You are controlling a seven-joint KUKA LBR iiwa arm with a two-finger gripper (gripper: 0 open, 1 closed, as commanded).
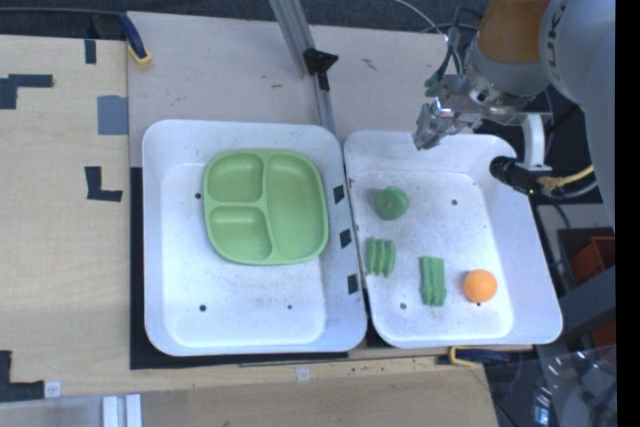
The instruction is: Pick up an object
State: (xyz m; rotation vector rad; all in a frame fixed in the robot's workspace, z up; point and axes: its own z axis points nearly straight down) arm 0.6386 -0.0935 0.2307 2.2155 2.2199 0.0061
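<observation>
Sitting in the left bin [170, 315] was a green plate [266, 206]; the right bin [520, 315] held a round orange ball [480, 286].

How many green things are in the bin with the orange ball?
3: a round green piece near the bin's middle, and two ridged green pieces below it.
</observation>
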